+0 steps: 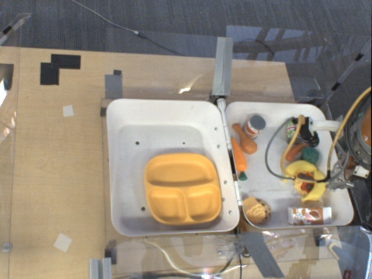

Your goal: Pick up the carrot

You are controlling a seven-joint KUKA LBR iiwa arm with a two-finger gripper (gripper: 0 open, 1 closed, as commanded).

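Along the lower edge of the right-hand shallow white bin (273, 224), nearest the camera, a round brown muffin-like item (256, 210) sits in the lower left corner and a small flat packet with a brown label (310, 215) lies toward the lower right. Just above the packet, a yellow banana-shaped toy (306, 174) lies with a red piece on it, and a small dark green block (311, 154) and a short red-orange sausage-like piece (294, 151) rest just beyond. A dark cable loops over this cluster, and the grey arm (357, 150) enters at the frame's right edge beside it; whether the fingers are apart or closed I cannot tell.

At frame centre-left, the left-hand shallow white bin (125, 132) holds a yellow-orange plastic divided tray (182, 188) in its lower middle, leaving bare white floor above and to its left.

Between the muffin and the bin's upper wall, the slim orange carrot with a green leafy end (239, 154) lies lengthwise against the right bin's left wall, green end pointing toward the bottom of the frame. A stubbier orange-brown piece (246, 142) lies just beside its upper part, seemingly touching. White floor stays open to the carrot's right, toward the cable loop. Farther up, a small can with a grey lid (254, 124) stands near the bin's upper edge, and a green-labelled item (293, 130) stands to its right.
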